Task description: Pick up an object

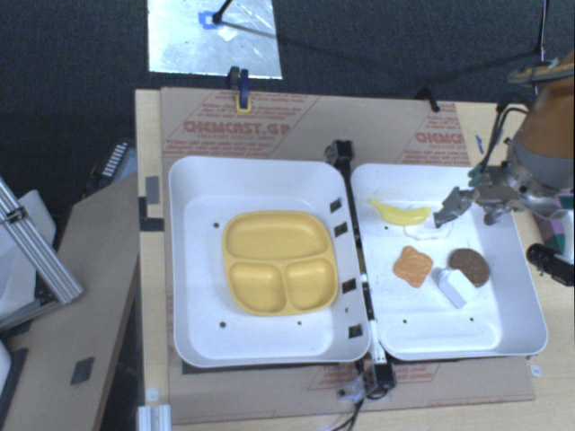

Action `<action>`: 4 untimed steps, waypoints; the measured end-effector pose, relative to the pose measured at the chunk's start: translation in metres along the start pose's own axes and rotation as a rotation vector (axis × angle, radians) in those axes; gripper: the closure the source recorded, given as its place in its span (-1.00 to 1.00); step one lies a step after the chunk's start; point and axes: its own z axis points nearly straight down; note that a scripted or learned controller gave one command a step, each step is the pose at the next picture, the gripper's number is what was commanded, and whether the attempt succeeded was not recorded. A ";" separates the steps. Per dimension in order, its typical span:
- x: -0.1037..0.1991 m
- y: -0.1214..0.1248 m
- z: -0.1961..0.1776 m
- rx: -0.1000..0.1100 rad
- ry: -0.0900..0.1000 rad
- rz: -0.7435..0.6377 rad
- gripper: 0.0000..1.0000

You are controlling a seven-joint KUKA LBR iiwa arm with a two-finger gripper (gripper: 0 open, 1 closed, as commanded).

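Note:
The right bin [503, 335] holds a yellow banana [401, 211], an orange waffle-like square [412, 266], a brown round cookie [470, 265], a white block [454, 288] and a small white piece [420, 232] under the banana. My gripper [452, 206] hangs over the upper part of this bin, just right of the banana, reaching in from the right edge. Nothing shows between its dark fingers.
The left bin [193, 205] holds a yellow three-compartment plate [277, 260]. A black divider with clips [352, 250] runs between the bins. Cardboard [296, 115] lies under both, with a shiny metal sheet [212, 25] behind. Aluminium framing [31, 250] stands at the left.

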 end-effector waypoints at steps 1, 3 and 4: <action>0.000 0.002 -0.007 -0.012 -0.002 -0.003 -1.00; 0.001 0.006 0.105 -0.009 -0.001 -0.001 -1.00; 0.001 0.007 0.148 -0.013 -0.002 0.000 -1.00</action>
